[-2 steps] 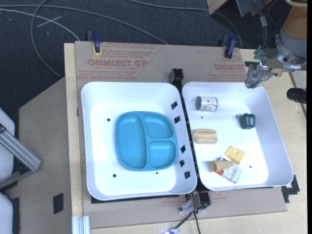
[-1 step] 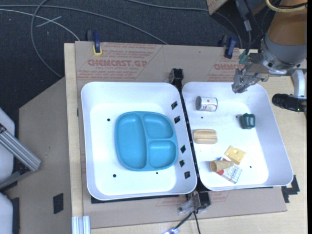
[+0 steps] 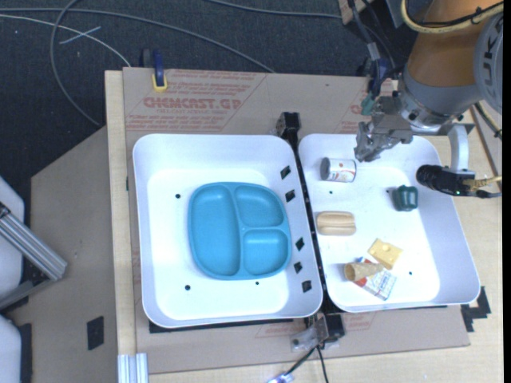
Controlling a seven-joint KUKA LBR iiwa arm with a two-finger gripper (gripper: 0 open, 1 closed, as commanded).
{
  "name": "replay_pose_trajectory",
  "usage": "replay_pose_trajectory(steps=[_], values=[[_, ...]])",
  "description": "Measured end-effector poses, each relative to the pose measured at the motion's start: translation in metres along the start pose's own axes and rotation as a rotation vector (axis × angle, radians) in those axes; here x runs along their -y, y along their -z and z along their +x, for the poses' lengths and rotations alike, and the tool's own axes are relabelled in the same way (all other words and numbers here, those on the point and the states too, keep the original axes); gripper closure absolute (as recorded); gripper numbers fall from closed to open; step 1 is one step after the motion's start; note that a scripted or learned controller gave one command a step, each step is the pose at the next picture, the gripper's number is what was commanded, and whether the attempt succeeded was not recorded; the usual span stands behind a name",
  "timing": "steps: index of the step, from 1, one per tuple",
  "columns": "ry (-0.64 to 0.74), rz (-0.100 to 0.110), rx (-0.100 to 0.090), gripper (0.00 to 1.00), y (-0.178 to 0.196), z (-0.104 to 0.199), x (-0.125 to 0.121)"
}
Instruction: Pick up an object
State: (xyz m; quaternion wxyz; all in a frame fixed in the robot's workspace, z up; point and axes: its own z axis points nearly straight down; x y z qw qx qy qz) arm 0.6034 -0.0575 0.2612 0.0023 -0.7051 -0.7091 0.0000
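Note:
My gripper (image 3: 367, 150) hangs over the far part of the right bin (image 3: 447, 246), just right of and above a small white can (image 3: 339, 169) lying on its side. A tan bun (image 3: 336, 223) lies near the bin's left wall. A dark green block (image 3: 405, 198) sits to the right of the can. A yellow wedge (image 3: 386, 253) and an orange-and-white packet (image 3: 370, 275) lie toward the front. Nothing shows in the gripper.
The left bin (image 3: 152, 214) bears a blue divided plate (image 3: 238, 230). A black divider with clips (image 3: 297, 206) runs between the bins. The arm's grey body and orange band (image 3: 455, 38) loom over the right bin's far corner, with a black part (image 3: 443, 179) beside it.

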Motion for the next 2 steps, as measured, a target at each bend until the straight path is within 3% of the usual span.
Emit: replay_pose_trajectory(steps=[2], values=[[0.001,0.001,0.0,1.0,-0.007,0.115,0.015]])
